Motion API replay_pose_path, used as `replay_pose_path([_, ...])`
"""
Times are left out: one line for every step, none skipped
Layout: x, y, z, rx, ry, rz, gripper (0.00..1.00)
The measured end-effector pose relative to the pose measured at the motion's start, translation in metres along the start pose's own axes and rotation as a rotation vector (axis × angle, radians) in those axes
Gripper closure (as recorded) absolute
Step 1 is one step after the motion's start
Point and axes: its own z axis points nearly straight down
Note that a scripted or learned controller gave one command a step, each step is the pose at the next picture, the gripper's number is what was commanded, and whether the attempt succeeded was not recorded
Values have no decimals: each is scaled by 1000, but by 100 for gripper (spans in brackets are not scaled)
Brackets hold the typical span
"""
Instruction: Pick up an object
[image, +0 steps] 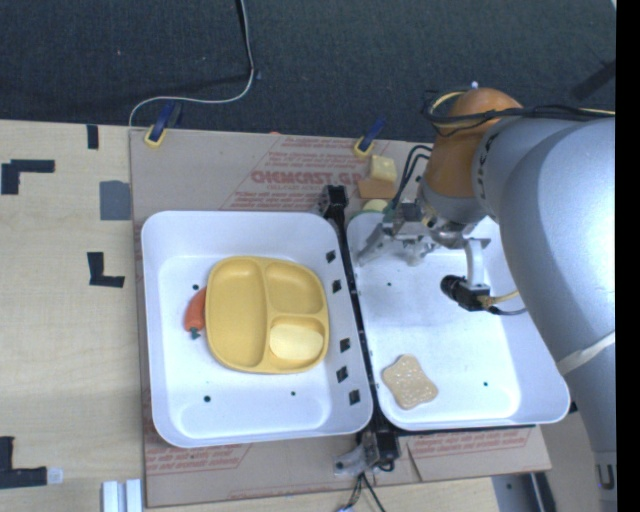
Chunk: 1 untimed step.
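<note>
My gripper hangs low over the far left corner of the right bin, under the orange band of the arm. A tan, cracker-like piece lies near the front of that bin, well away from the gripper. In the left bin sits a yellow divided plate with a pale yellow lump in its near right compartment. An orange-red item pokes out from under the plate's left edge. Nothing shows in the gripper's grasp.
A tan block and a small pale green thing lie just behind the right bin's far edge, close to the gripper. A black cable loops off the wrist over the bin. The arm's grey body covers the right side.
</note>
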Motion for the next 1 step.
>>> replay_pose_path([0,0,0,0,1,0,0])
